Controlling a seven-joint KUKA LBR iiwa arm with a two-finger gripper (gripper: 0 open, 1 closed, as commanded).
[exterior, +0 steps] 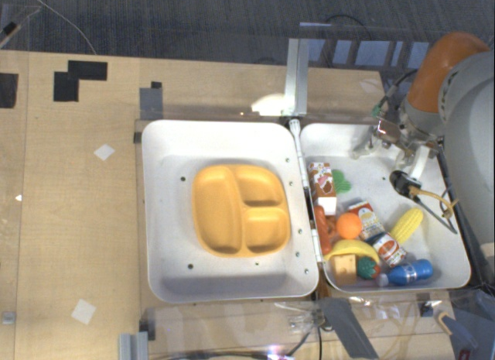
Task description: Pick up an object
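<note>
Camera view: gripper (384, 138) over upper right of right bin (363, 176) (open or closed, can't tell), apart from corn (407, 225) and orange (349, 227); yellow tray (240, 210) in left bin (166, 219).

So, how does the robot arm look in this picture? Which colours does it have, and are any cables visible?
The arm is grey, with large rounded links, and carries an orange band above the wrist. Thin dark cables run beside the wrist. The gripper is small and made of pale, silvery metal.
</note>
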